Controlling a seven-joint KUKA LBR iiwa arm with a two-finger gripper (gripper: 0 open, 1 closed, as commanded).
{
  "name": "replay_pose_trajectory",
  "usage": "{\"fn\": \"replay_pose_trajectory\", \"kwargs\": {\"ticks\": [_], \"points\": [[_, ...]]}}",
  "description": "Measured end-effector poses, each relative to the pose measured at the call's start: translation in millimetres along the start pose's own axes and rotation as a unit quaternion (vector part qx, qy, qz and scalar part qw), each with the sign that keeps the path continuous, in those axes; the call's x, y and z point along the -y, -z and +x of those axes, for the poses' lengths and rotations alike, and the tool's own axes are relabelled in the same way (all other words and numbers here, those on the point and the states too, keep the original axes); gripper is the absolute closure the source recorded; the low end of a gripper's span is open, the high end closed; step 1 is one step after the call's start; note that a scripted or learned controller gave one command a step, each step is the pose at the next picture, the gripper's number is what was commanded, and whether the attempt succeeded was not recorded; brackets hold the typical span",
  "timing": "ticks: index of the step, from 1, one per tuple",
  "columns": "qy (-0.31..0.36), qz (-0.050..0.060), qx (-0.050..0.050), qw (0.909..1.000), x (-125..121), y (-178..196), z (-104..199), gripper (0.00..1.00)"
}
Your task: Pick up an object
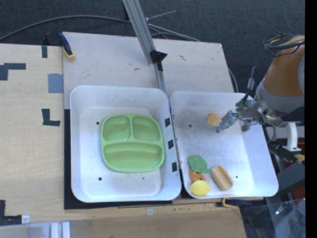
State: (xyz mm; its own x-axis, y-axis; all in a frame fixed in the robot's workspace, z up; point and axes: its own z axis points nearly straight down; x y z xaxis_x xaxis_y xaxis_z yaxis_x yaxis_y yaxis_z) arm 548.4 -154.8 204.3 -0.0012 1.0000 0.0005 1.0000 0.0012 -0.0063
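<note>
In the right bin [257,157] a small yellow-orange piece [213,119] lies near the upper middle. At the bin's front edge sit a green leafy piece [198,162], an orange piece under it [196,176], a yellow lemon [199,188] and a tan bread roll [221,177]. My gripper [234,121] hangs over the right bin just right of the yellow-orange piece. Its fingers are spread and nothing sits between them.
The left bin [84,133] holds a green divided plate [132,143]. A metal pole [141,24] slants over the bench behind the bins. A blue and yellow clamp [66,46] lies at the bench's upper left. Cables run along the dark floor behind.
</note>
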Motion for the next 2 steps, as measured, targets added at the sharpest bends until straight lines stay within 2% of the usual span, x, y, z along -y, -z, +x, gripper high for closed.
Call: {"fn": "replay_pose_trajectory", "kwargs": {"ticks": [1,2], "points": [[0.000,0.000,0.000,1.0000,3.1,-44.0,2.9,0.00],[0.000,0.001,0.000,1.0000,0.1,-107.4,6.1,0.00]]}}
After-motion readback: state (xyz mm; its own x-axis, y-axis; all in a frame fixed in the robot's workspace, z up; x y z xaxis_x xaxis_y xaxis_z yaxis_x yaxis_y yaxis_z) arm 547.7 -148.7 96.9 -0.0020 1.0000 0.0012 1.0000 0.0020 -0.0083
